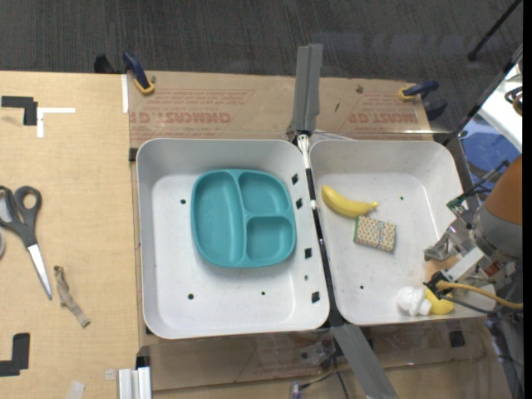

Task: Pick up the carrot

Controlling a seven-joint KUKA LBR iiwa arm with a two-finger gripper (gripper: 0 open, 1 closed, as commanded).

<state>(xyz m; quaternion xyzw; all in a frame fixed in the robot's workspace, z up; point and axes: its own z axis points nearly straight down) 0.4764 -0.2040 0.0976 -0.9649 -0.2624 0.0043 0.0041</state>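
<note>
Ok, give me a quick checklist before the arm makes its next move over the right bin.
1. Carrot identified: cannot tell.
2. Hand placed at the right bin's right rim: ok.
3. Banana and patterned box away from the hand: ok.
4. White and yellow item in the near corner, close to the hand, may get bumped: not ok.
5. Teal plate sits in the left bin, out of the way: ok.
</note>
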